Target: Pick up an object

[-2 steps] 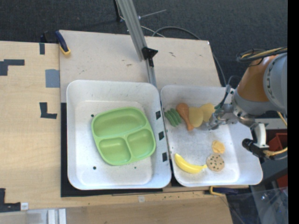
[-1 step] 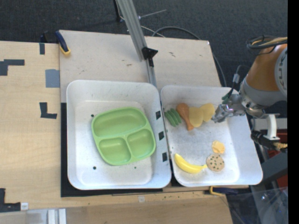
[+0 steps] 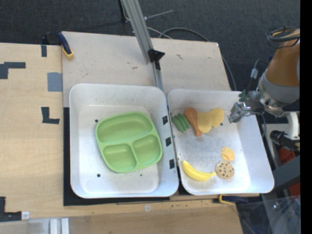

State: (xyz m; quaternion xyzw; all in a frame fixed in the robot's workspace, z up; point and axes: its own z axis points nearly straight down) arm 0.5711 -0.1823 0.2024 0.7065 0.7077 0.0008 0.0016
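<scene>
The left bin (image 3: pixel 78 130) holds a green tray (image 3: pixel 128 141). The right bin (image 3: pixel 253 150) holds a banana (image 3: pixel 197 172), cookie (image 3: pixel 224 170) and yellow pile (image 3: pixel 207 120). The gripper (image 3: pixel 237 112) hovers beside that pile; whether it is spread I cannot tell. It risks clipping the rim.

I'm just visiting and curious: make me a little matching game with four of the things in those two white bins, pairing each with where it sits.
Things:
1. green divided plate
2. banana
3. cookie
4. green ridged piece

Places:
A. right bin, top left, beside the orange piece
B. left bin, in the middle
C. right bin, near the front edge, just right of the banana
D. right bin, front left corner

Pairs: 1-B, 2-D, 3-C, 4-A
</scene>
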